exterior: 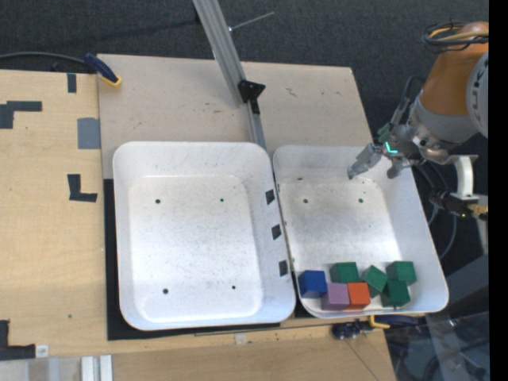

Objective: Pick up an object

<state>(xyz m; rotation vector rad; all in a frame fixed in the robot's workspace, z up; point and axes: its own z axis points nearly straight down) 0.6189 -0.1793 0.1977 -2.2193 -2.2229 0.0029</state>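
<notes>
claw [375, 164] open above right bin [317, 169], blocks [357, 286]

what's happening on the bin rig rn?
The KUKA arm has reached in from the right, and its gripper is over the far end of the right bin. Nothing is between its fingers. The blocks, blue, purple, orange and several green, sit clustered at that bin's near edge, away from the gripper.

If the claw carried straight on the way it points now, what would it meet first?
The claw hangs over the right bin's far end, angled down and to the picture's left. Going on, it would probably meet the bare floor of the right bin first; the blocks lie off that line. Depth is uncertain.
</notes>
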